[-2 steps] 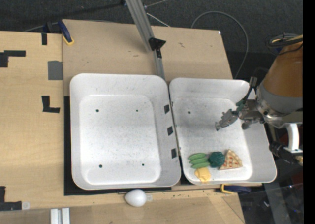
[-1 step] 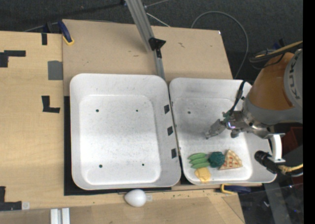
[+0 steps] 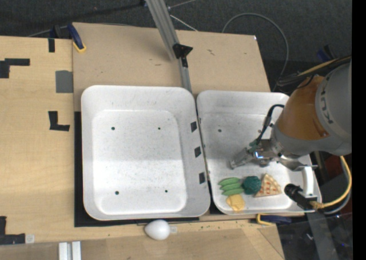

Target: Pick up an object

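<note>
In the right bin point(image 3: 240, 110), several small toys lie along the front edge: a light green pea pod point(image 3: 230, 184), a dark green broccoli-like piece point(image 3: 251, 184), a pizza slice point(image 3: 269, 186) and a yellow piece point(image 3: 235, 202). My gripper point(image 3: 245, 159) hangs low over the bin's middle, just behind these toys and apart from them. Nothing shows in its grasp. The grey and orange arm point(image 3: 311, 116) covers the bin's right side.
The left bin point(image 3: 137, 150) lies beside the right one. A white egg point(image 3: 157, 230) rests on the bench in front of the bins. A metal pole point(image 3: 163, 16) slants in from the back, ending between the bins. Cables run at the right.
</note>
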You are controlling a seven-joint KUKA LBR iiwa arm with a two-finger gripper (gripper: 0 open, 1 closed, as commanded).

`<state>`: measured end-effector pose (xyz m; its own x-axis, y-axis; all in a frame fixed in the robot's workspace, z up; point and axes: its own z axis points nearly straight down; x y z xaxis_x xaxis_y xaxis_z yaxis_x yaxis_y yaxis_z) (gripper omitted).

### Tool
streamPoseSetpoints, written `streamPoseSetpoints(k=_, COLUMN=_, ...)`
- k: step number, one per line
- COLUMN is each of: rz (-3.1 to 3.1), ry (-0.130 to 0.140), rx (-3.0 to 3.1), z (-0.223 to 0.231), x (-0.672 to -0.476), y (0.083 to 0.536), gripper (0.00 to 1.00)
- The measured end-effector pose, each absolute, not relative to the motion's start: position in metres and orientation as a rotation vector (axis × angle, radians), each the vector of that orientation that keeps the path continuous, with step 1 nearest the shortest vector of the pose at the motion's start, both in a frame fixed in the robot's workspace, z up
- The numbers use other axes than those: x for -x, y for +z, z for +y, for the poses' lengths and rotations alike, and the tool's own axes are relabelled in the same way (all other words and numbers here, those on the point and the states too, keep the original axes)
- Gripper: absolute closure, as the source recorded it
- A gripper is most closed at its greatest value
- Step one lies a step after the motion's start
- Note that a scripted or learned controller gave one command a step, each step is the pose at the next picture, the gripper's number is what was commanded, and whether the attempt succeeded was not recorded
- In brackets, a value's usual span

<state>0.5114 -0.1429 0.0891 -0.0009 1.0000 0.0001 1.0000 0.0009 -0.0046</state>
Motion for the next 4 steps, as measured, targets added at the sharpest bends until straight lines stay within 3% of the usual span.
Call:
streamPoseSetpoints(k=1, rz=-2.221, ry=0.003, rx=2.217, z=-0.142, x=-0.512, y=0.101, gripper=1.00)
streamPoseSetpoints(k=4, rz=-2.227, ry=-0.004, rx=2.222, z=-0.127, x=-0.515, y=0.248, gripper=1.00)
